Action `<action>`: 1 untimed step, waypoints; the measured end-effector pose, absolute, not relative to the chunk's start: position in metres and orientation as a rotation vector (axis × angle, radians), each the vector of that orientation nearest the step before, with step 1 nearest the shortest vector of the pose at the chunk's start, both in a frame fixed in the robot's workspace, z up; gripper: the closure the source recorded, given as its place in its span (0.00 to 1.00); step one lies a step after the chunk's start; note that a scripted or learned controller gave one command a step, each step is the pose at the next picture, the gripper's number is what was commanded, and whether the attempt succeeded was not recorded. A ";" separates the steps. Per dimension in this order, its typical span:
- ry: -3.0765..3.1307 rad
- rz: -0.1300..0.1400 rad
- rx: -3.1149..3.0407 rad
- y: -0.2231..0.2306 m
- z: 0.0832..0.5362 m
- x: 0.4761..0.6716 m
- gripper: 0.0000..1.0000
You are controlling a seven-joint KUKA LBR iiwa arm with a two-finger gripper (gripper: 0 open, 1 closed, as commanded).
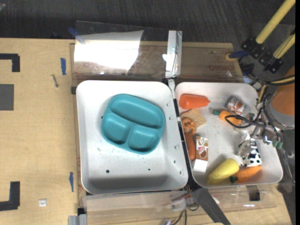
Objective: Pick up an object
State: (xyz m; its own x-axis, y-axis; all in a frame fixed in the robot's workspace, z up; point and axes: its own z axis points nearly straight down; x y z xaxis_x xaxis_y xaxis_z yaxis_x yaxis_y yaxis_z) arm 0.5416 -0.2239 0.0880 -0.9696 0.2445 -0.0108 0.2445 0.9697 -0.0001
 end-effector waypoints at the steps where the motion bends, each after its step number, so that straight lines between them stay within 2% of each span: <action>1: 3.093 0.001 0.501 -0.223 0.088 0.504 0.00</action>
State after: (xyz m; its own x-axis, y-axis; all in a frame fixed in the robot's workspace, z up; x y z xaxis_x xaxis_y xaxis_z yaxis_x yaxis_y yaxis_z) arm 0.5044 -0.2227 0.0881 -0.9489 0.3155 -0.0082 0.3155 0.9489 0.0017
